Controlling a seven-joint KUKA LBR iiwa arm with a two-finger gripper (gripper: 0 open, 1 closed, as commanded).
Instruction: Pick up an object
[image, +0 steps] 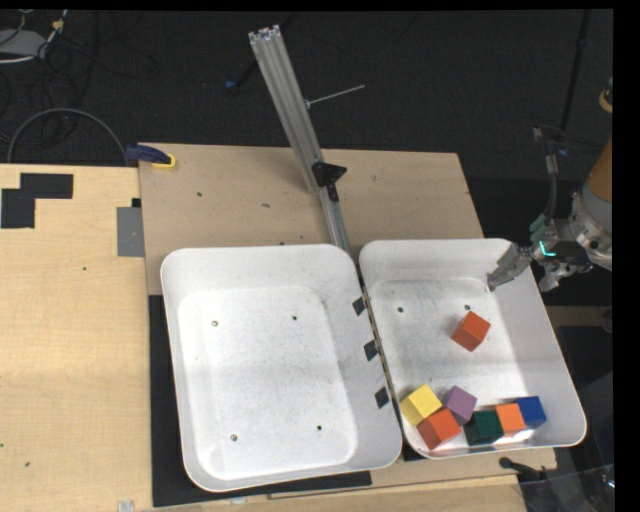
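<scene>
Tool (527, 268) hangs over the right bin's (420, 262) far right rim, spread open, holding nothing. Lone red cube (470, 330) sits just down-left of it, well apart from the others, so probably the easiest grab.

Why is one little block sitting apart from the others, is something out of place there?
Nothing looks spilled or broken. One red block lies alone, tilted, mid-way in the right bin, while the other blocks huddle against its near edge. The pincer is over that bin's far right rim.
</scene>
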